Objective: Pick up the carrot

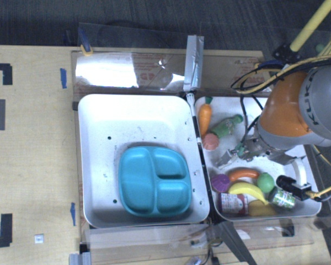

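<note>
The carrot (204,116) is orange with a green top and lies in the right bin (303,211), at the back against the left wall, its top pointing away. My gripper (236,153) hangs low over the middle of that bin, in front of and to the right of the carrot, apart from it. A green bottle (227,126) and a pinkish ball (211,141) lie between the two. I see nothing held by the gripper.
The front of the right bin holds a purple piece (219,181), a red-orange sausage (243,174), a lime (265,182), a banana (248,190) and two cans (231,203). A blue compartment plate (154,181) sits in the left bin (99,120). Cables hang behind the arm.
</note>
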`<action>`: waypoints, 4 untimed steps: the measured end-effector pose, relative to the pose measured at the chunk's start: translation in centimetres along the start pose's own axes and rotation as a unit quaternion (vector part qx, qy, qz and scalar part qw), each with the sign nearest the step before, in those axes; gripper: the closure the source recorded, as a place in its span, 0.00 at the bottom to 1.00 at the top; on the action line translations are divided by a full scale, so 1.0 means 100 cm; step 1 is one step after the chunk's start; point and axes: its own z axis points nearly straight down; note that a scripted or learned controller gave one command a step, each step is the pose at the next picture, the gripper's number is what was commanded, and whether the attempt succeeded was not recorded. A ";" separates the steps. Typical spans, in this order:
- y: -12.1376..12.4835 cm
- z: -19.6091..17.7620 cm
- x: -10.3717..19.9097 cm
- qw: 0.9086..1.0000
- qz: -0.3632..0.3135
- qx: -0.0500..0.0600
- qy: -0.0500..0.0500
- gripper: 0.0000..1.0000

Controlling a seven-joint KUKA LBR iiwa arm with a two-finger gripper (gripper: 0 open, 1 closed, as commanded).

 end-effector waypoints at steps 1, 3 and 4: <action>0.048 -0.099 0.095 0.984 -0.178 0.000 0.002 0.00; 0.136 -0.097 0.036 0.945 -0.328 0.000 0.002 0.00; 0.124 -0.098 0.071 0.951 -0.311 0.002 0.004 0.00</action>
